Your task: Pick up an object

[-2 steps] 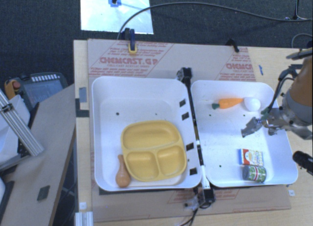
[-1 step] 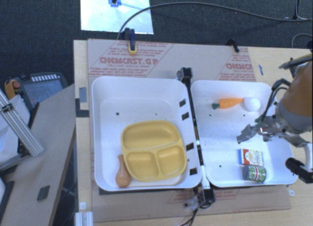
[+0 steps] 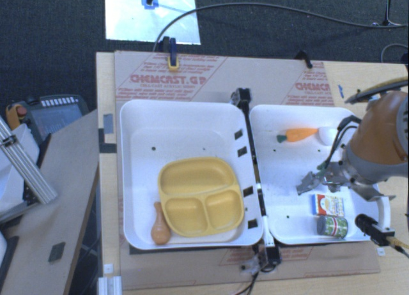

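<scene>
Camera view: your gripper (image 3: 311, 181) hangs in the right bin (image 3: 281, 159), fingers spread, holding nothing. Small box (image 3: 328, 205) lies just beside the gripper, toward the bin's front; green can (image 3: 332, 226) beyond it. Toy carrot (image 3: 299, 135) lies well behind the gripper.

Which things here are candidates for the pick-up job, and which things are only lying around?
Candidates, in the right bin with the gripper:
- carrot
- white egg
- small box
- can

Lying about, in the left bin:
- yellow divided plate
- wooden spoon
</scene>
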### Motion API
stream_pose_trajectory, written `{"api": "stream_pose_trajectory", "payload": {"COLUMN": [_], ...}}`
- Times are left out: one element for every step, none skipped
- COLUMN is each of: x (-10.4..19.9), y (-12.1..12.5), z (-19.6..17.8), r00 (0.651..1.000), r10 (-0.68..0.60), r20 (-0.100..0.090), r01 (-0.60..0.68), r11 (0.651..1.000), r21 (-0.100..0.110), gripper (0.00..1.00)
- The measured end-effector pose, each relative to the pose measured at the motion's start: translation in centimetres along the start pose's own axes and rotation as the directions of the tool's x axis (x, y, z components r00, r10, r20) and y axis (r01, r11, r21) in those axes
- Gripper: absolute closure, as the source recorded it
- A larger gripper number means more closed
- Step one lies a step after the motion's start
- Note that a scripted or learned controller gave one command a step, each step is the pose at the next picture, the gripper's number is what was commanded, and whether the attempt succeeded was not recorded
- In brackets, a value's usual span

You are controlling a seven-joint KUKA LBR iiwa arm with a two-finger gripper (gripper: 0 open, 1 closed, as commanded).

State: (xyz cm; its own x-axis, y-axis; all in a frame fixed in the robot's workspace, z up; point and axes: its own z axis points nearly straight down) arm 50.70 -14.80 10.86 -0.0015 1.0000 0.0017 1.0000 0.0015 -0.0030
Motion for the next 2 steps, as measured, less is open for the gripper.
{"api": "stream_pose_trajectory", "payload": {"x": [0.0,0.0], "y": [0.0,0.2], "z": [2.5,1.3], "r00": [1.0,1.0], "r10": [0.0,0.001], "r20": [0.001,0.002], "r01": [0.0,-0.001], "r11": [1.0,1.0], "r21": [-0.002,-0.006], "gripper": [0.0,1.0]}}
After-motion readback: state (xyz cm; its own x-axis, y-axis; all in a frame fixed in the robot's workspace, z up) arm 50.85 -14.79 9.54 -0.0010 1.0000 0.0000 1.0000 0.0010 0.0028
